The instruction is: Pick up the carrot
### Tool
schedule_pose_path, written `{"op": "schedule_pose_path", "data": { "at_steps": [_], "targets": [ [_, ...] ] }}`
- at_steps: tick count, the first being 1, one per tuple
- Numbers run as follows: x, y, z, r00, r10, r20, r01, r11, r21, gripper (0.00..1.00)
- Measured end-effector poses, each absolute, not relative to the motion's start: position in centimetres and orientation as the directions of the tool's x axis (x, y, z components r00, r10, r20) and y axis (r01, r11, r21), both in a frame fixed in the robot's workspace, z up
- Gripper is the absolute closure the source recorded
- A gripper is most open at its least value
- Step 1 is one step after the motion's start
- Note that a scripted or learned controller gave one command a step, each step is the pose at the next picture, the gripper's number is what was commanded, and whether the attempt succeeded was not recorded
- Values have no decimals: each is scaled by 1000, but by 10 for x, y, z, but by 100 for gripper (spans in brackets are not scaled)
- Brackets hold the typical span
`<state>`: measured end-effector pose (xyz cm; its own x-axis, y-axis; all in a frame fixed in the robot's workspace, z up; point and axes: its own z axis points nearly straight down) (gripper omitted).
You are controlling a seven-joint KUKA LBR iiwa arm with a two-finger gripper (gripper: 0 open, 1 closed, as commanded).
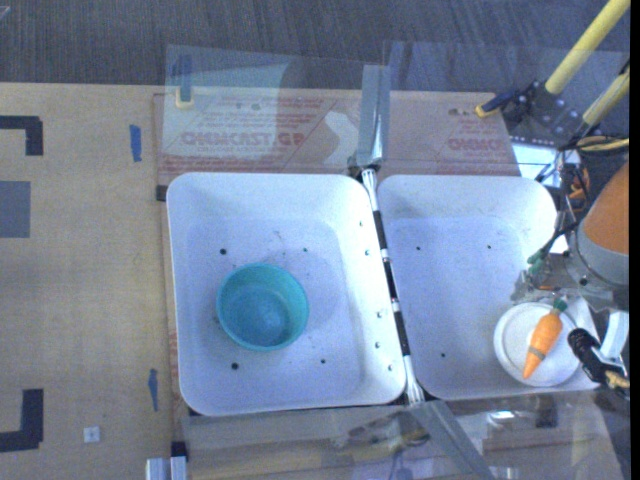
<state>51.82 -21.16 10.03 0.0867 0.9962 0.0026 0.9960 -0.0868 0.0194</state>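
Orange carrot (543, 343) lies on a white plate (512, 340) in the right bin's (450, 298) near right corner, just below the end effector (556, 286), whose opening I cannot tell. A teal bowl (262, 306) sits in the left bin (200, 268).

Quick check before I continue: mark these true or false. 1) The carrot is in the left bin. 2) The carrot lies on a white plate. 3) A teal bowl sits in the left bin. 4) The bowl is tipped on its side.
1) False: the carrot is in the right bin.
2) True: it lies on the white plate.
3) True: the teal bowl sits in the left bin.
4) False: it stands upright, mouth up.
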Motion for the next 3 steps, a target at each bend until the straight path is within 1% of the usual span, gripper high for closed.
{"op": "schedule_pose_path", "data": {
  "at_steps": [1, 2, 3],
  "targets": [
    [517, -211, 99, 86, 996, 5, 996, -86, 13, 0],
    [518, -212, 110, 88, 996, 3, 996, -88, 20, 100],
    [517, -212, 109, 88, 996, 3, 996, -89, 16, 0]
  ]
}}
